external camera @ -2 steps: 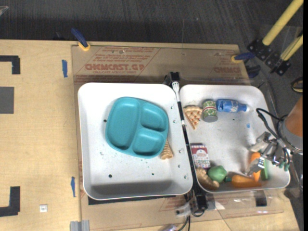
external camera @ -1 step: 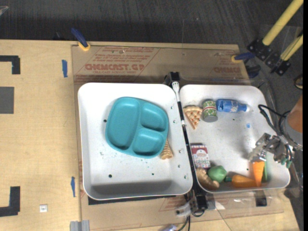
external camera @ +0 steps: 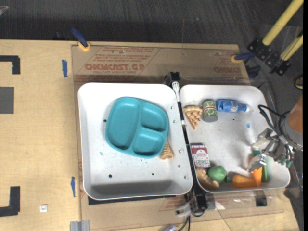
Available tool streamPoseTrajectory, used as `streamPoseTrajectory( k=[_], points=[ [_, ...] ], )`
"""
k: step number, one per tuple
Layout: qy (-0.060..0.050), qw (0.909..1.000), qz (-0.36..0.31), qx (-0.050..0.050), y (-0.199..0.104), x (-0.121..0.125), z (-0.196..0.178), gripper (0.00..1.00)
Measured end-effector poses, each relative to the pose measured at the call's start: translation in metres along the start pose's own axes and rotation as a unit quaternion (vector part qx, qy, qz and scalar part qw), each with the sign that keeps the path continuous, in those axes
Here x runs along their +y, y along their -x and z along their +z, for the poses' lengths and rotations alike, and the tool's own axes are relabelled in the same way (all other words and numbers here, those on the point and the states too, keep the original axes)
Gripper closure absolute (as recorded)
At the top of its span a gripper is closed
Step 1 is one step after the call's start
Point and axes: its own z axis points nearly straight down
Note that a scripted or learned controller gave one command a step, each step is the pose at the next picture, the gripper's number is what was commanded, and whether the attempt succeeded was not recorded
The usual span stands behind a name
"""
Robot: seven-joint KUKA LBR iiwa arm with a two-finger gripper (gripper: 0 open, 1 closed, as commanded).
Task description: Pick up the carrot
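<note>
Hovering over right bin (external camera: 226, 91), near corner: gripper (external camera: 260, 161) at wall by arm's side. Carrot (external camera: 244, 180) on bin floor along near wall, touching green fruit (external camera: 217, 173). Long axis parallel to that wall. Thick end directly beneath gripper, body running away toward fruit. Jaw state: cannot tell, wrist clutter hides it. Judgement: descent nearly straight down; wall clearance tight.

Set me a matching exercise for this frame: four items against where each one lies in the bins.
Items:
1. teal plate
2. carrot
3. blue bottle
4. waffle piece

Places:
A. right bin, far edge
B. left bin, middle
C. left bin, against the plate's near right edge
D. right bin, near edge, by the pincer

Pairs: 1-B, 2-D, 3-A, 4-C
</note>
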Motion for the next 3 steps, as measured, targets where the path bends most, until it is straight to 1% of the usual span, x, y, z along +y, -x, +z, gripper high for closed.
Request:
streamPoseTrajectory(
  k=[1,2,3],
  points=[
    [-0.003,0.9852,0.172,0.005,-0.025,0.034,0.012,0.0],
    [-0.001,0.9854,0.17,0.0,-0.021,0.036,-0.001,1.0],
    [-0.003,0.9618,0.274,0.005,-0.039,0.064,-0.119,1.0]
  ],
)
